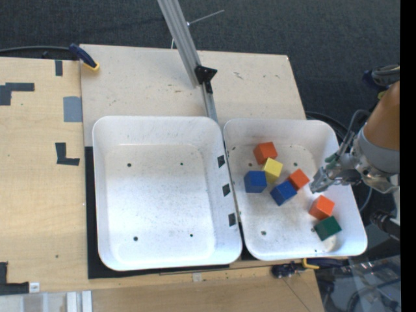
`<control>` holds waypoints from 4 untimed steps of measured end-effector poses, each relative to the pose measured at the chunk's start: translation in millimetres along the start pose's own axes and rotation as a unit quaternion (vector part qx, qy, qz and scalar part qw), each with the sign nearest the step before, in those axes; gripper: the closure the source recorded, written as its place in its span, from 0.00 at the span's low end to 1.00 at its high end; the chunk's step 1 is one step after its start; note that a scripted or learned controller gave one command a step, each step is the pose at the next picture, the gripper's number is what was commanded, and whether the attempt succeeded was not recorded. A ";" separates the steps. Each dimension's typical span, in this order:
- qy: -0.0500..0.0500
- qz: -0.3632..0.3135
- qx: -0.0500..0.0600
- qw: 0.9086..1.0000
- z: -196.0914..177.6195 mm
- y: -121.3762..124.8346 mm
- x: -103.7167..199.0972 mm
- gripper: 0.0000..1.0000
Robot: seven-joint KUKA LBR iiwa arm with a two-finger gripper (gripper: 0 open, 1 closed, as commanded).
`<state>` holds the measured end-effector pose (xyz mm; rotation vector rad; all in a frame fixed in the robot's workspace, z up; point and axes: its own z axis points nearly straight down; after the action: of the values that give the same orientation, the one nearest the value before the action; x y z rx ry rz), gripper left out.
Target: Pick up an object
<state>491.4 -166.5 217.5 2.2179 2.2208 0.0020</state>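
Two white bins, left speckled with dark dots. In right bin: three orange cubes, one yellow, two blue, one dark green. Tan desk with grey tape patches. Grey arm, orange band. Dark carpet floor.

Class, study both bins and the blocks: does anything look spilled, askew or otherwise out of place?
Nothing stands out. All seven blocks lie inside the right bin: three orange, two blue, one yellow and one green. They sit at mixed angles, as loose blocks would. None lies on the bench.
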 end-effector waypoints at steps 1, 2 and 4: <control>0.001 -0.002 0.002 1.000 8.5 10.5 49.5 1.00; 0.001 -0.003 0.002 1.000 2.7 32.9 102.4 1.00; 0.001 -0.003 0.003 1.000 2.0 61.3 210.9 1.00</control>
<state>552.4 44.5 215.5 2.2155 2.2307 -0.0013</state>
